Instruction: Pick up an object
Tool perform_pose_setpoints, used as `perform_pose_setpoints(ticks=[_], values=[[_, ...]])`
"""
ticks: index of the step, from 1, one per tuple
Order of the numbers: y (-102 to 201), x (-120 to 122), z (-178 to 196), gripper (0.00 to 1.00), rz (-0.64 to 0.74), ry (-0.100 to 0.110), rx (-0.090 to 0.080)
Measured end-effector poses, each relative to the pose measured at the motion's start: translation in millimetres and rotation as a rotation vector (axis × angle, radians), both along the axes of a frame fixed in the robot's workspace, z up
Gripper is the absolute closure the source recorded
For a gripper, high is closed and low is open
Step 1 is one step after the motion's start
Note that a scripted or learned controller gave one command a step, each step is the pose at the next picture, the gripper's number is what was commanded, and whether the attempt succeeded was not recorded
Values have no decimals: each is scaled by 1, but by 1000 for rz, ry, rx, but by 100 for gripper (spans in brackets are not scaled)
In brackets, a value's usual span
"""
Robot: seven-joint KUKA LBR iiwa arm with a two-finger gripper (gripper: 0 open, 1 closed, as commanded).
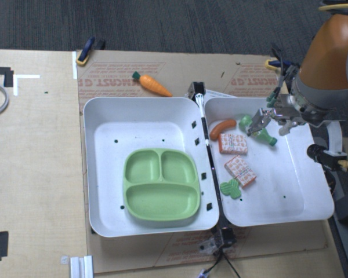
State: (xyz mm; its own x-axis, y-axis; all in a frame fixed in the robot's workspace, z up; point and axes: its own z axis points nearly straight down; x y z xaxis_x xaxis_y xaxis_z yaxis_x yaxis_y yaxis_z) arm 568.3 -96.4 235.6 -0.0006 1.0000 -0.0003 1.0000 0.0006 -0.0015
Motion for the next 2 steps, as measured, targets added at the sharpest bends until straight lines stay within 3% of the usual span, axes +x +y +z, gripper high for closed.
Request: perform_pose_setpoints(ticks=[1,2], values=[[36,-49,-43,0,234,-1,1],[75,-31,-43,0,356,-3,0]])
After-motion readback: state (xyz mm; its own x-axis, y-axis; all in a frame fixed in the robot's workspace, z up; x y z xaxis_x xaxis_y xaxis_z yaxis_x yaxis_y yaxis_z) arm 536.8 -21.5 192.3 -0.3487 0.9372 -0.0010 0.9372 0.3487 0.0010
